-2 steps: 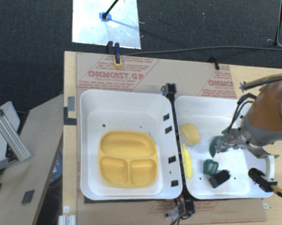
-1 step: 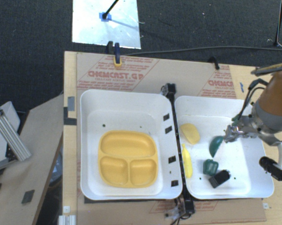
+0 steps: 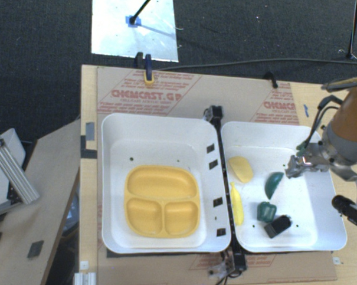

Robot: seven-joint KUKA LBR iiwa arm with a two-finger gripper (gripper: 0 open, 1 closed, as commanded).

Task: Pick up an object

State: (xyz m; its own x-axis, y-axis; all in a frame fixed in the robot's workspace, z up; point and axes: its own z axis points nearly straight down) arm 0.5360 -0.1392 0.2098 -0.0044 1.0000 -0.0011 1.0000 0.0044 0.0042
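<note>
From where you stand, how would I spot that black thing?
Look in the right-hand white bin, toward its near edge. The black block lies there beside a dark green piece; it is the bin's only black, boxy item.

Even, bright overhead light washes the two white bins [image 3: 167, 129] almost flat (detail on their walls is faint); shadows are soft and short, the dark floor [image 3: 41, 44] at upper left grainy, focus slightly soft throughout.
</note>
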